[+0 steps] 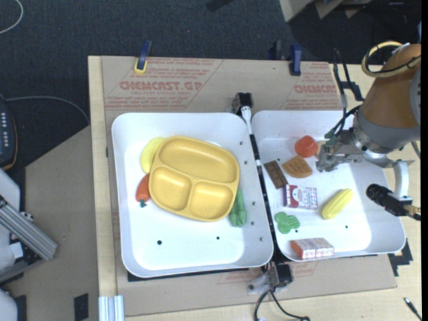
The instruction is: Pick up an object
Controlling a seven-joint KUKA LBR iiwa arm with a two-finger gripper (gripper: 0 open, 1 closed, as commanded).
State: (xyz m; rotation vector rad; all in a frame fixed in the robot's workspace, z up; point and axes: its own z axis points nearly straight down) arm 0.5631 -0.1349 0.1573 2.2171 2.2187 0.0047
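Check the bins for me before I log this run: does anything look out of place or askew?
Yes. In the left bin, the yellow tray sits askew on top of other items: a yellow piece, an orange-red piece and a green piece poke out from under its edges. The right bin's items lie loose and separate.

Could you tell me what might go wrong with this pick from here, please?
1. The gripper hangs over the right bin beside the red ball and brown piece; these lie close together, so the fingers might nudge one while closing on the other.
2. The ball is round and could roll away.
3. It may close on nothing.
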